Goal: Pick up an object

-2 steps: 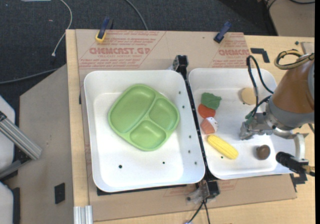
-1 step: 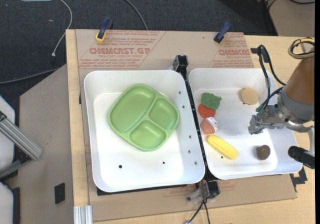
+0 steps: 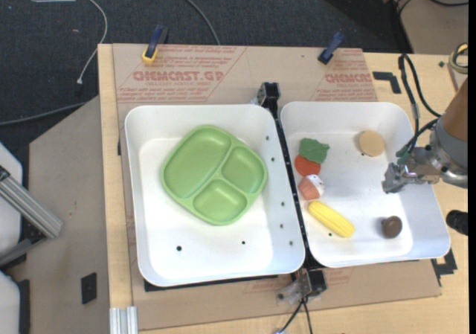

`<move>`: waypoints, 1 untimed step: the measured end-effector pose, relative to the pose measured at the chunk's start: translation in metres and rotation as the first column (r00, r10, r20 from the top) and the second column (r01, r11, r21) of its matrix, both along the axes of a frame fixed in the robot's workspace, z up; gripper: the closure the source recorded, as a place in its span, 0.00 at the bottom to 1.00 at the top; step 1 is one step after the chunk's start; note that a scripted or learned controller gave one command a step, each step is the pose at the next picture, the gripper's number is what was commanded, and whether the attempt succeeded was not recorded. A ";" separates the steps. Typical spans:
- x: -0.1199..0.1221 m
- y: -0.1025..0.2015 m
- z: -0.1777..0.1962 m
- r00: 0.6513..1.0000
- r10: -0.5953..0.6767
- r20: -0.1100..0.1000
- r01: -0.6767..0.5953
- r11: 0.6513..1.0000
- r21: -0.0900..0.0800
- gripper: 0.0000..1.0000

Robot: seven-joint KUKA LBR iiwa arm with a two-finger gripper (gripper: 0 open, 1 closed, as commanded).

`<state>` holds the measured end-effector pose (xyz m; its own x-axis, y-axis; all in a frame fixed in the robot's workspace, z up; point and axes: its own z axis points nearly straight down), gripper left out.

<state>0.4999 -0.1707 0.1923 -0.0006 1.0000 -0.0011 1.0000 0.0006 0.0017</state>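
Observation:
The right bin (image 3: 349,247) holds several small toys. Along its left side lie a green leafy piece (image 3: 314,149), a red piece (image 3: 306,165), a pink and white piece (image 3: 311,188) and a yellow corn-like piece (image 3: 331,219). A tan round piece (image 3: 371,143) lies near the back. A brown ball (image 3: 391,227) lies near the front right. My gripper (image 3: 393,181) hangs over the right side of this bin, between the tan piece and the brown ball. It is apart from both, and nothing shows in its grasp.
The left bin (image 3: 149,251) holds a green divided plate (image 3: 214,174). A black clamp strip (image 3: 286,176) runs between the two bins. Blue clips (image 3: 154,44) sit at the back of the cardboard base. Cables (image 3: 416,102) hang near the arm on the right.

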 end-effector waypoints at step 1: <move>0.002 -0.001 0.052 1.000 0.001 0.002 -0.001 1.000 -0.001 1.00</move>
<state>0.5020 -0.1714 0.2439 -0.0019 1.0000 -0.0019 1.0000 0.0019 0.0034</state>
